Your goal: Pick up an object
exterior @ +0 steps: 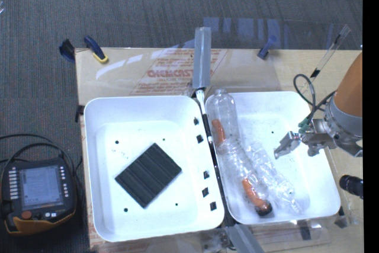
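Note:
In the left bin [98, 127] lies a black ribbed square pad [148, 175], turned like a diamond. The right bin [323, 186] holds a clear plastic bottle [224, 109] along its left wall, with an orange piece [218, 131] beside it. A crumpled clear bottle [263, 169] stretches toward the front, and an orange object with a dark tip [255, 194] lies next to it. My gripper [299, 147] hovers over the right part of the right bin, right of the crumpled bottle, open, with nothing between its fingers.
A teach pendant [38, 189] sits off the bench at the lower left. Blue clamps [95, 50] [266, 47] grip the back edge of the bench. A grey upright bar [202, 62] stands behind the gap between the bins.

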